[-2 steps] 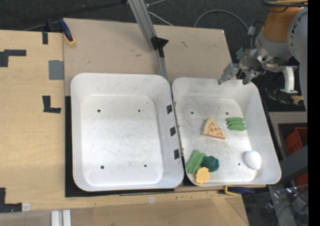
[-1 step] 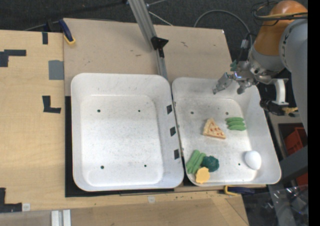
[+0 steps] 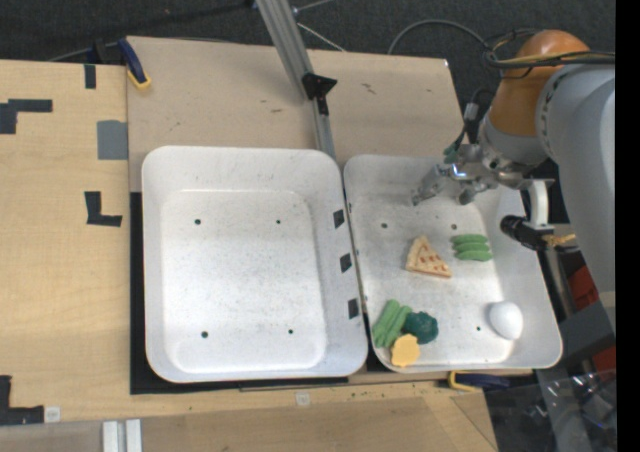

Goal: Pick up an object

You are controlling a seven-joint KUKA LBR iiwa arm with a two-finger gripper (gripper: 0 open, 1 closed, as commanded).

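Observation:
My gripper [image 3: 444, 194] hangs over the far part of the right bin [image 3: 372, 190], open, with nothing between its fingers. In front of it lie an orange wedge like a pizza slice [image 3: 428, 258] and a green pea pod [image 3: 471, 247]. Near the bin's front edge sit a pair of light green pods [image 3: 390, 322], a dark green lump [image 3: 423, 326] and a yellow piece [image 3: 404, 350]. A white egg [image 3: 505, 319] rests at the front right corner.
The left bin [image 3: 240, 260] lies beside the right one. A slanted metal rail [image 3: 290, 35] runs down to the gap between the bins. The grey arm with its orange band [image 3: 540, 90] fills the upper right.

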